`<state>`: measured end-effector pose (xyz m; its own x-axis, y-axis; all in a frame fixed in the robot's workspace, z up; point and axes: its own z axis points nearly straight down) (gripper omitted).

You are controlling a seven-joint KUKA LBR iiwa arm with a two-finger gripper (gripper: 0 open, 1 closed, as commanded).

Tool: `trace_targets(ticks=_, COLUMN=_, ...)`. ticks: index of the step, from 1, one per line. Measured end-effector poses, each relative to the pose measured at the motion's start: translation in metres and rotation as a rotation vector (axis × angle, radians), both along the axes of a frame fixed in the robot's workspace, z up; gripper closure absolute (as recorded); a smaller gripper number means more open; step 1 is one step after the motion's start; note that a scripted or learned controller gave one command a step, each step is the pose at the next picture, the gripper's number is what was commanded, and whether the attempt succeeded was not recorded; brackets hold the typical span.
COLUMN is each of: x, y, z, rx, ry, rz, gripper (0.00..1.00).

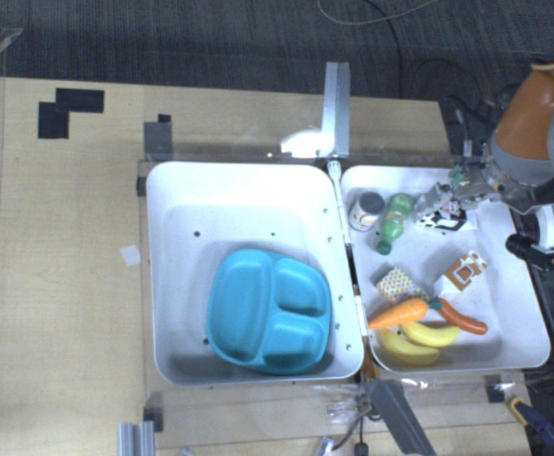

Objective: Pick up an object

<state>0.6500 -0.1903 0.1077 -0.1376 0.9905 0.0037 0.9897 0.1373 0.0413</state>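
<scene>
Two shallow white bins sit side by side; the gripper (pixel 452 190) hangs over the far part of the right bin (pixel 514 283), reached from the right by the grey arm with its orange band (pixel 533 112). Whether anything sits in its grasp cannot be told: the tip is small and blurred against the white floor.

Directly beneath or just beside the tip lies a small black-and-white object (pixel 443 219), possibly touching it; contact cannot be confirmed. Left of the gripper lie a green bottle (pixel 391 221) and, further left, a round grey-rimmed item (pixel 365 207) against the dividing wall. Nearer the camera than the gripper are a small orange-and-white box (pixel 465 271) and a patterned cube (pixel 396 282). Nearest of all, well apart from the tip, a carrot (pixel 399 313), a banana (pixel 419 340) and a red-orange piece (pixel 463 319) lie touching in a cluster. Far to the left, in the other bin, rests a blue divided plate (pixel 269 310).

No object is lifted yet. Likely risks: the black-and-white object looks flat and low, so a closing pinch may skid over it or nudge it toward the far wall. The bottle, lying on its side, would probably roll if clipped. A descent near the bin wall could also strike the rim.
</scene>
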Motion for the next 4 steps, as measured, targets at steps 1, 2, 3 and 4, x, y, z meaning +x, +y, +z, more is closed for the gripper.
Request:
trace_targets(ticks=1, x=0.005, y=-0.002, z=0.000, rx=-0.003, ry=0.008, rz=0.048, gripper=0.00)
trace_targets(ticks=2, x=-0.001, y=0.004, z=0.000, rx=-0.025, ry=-0.004, rz=0.092, gripper=0.00)
trace_targets(ticks=3, x=0.002, y=0.005, z=0.000, rx=-0.029, ry=0.000, rz=0.128, gripper=0.00)
trace_targets(ticks=4, x=0.014, y=0.016, z=0.000, rx=-0.035, ry=-0.007, rz=0.149, gripper=0.00)
